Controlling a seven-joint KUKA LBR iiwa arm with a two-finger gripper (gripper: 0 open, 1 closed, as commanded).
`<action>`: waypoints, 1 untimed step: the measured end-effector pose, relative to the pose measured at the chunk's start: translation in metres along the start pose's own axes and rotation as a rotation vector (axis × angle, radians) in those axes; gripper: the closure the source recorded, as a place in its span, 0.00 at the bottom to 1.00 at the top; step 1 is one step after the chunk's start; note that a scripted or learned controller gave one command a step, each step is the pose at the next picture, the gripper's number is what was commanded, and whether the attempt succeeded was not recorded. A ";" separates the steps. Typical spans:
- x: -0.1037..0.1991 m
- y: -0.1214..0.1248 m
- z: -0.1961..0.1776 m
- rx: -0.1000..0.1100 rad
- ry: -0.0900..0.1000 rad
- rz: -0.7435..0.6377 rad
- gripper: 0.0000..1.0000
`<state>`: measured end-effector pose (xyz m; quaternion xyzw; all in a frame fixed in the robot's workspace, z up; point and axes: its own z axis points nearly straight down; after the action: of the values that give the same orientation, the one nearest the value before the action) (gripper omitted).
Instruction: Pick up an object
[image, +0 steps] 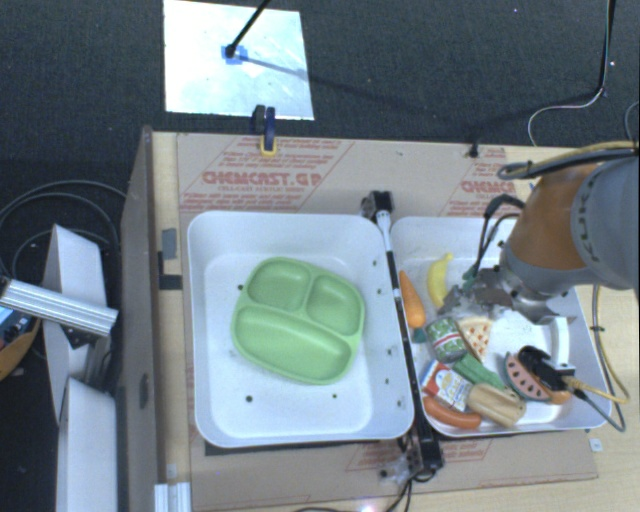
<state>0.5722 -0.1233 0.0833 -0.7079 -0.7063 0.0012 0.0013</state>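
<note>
Bench, 2 white bins: gripper over right bin, grip state unclear; banana looks light, slick plastic, grab mid-body.

Left white bin: one green divided plate. Right white bin: carrot, banana, green can, pizza slice, watermelon slice, bread roll, all crowded together. Gripper is positioned low beside the banana.
</note>
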 end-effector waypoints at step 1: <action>0.012 -0.044 -0.001 -0.001 0.001 -0.002 0.00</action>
<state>0.5281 -0.1113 0.0841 -0.7071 -0.7071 0.0005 0.0010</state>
